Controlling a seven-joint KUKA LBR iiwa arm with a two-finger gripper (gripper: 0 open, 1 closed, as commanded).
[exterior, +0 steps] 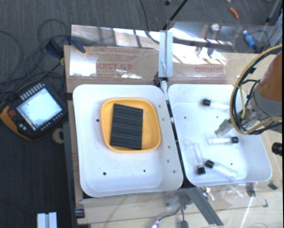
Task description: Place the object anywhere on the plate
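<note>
A dark ribbed block [127, 126] is seen lying flat on the yellow plate [152, 137] in the left bin [87, 141], so the placing is judged done. Clear tubes with black caps [222, 140] are scattered in the right bin [256, 167]. The gripper [226, 126] is poised above them; whether anything is held cannot be told. Any withdrawal is best made well clear of the plate.

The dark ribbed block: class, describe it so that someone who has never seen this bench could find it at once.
Start with the left white bin, the one holding a yellow plate. The dark ribbed block lies flat in the plate's middle, long side running up the view. It is flat, rectangular and nearly black, unlike the clear black-capped tubes scattered in the right bin.
</note>
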